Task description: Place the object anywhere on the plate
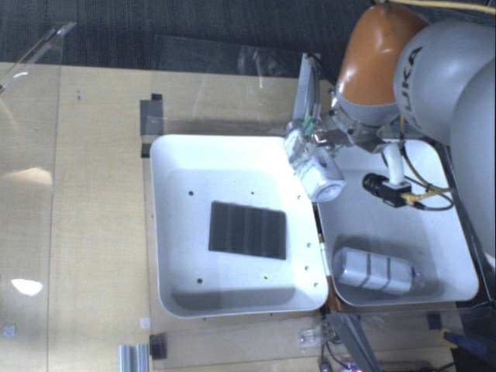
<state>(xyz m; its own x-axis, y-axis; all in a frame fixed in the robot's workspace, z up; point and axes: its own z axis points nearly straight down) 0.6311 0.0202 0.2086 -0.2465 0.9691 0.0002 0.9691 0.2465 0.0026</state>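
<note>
The plate is a dark ribbed rectangle lying flat in the middle of the left bin. A grey bottle-shaped object lies on its side at the front of the right bin. My gripper hangs over the wall shared by the two bins, up and to the right of the plate. Right under it is a pale tilted cylinder with its round end facing front right. Whether that cylinder is held is unclear.
The grey arm with its orange band covers the back of the right bin. A black cable fitting hangs beside the wrist. Black brackets stand at the left bin's corners, with bare wooden bench to the left.
</note>
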